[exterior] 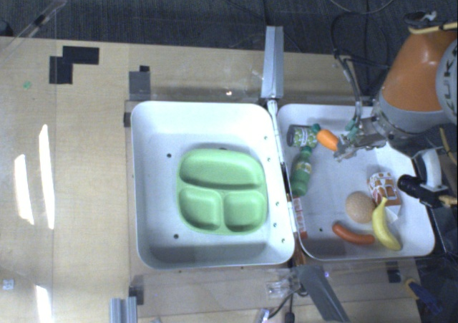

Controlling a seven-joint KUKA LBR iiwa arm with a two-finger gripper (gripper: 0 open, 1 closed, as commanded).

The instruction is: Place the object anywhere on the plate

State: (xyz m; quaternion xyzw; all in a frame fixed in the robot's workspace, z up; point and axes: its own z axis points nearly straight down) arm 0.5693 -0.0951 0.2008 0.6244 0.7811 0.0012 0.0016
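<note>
Wooden bench (71, 171) bearing two white bins. Left bin (150, 193): green sectioned plate (222, 190). Right bin (322, 235): carrot (328, 140), green bottle (301, 171), bun (360, 207), banana (385, 227), sausage (353, 234). Gripper (348, 145) just beside carrot; grip state: cannot tell.

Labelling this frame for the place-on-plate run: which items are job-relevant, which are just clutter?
Job:
- green plate, left bin
- gripper, right bin
- carrot, beside the gripper; likely the target, not confirmed

Lying about:
- green bottle
- can
- bun
- banana
- sausage
- snack packet
</note>
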